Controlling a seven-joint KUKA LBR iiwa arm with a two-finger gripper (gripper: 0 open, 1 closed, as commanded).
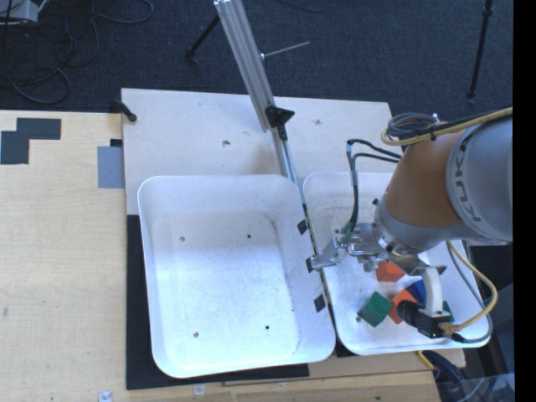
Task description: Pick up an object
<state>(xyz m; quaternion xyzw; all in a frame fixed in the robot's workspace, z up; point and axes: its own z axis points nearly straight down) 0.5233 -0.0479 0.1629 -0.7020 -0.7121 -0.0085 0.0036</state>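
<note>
Grey arm with orange band, nearest the lens, reaching in from the right and bent down over the right bin. Beneath it, pale bench bearing two shallow white bins side by side: left bin, the wider, and the right bin, rims meeting along one edge. Slanted metal rail running from the top of the view down to the seam between the bins. Gripper over the middle of the right bin, largely hidden under the wrist; grip state not discernible from this angle. Near that bin's front wall, just beside the gripper: green block, tilted; orange piece and blue piece, touching each other, to the block's right
</note>
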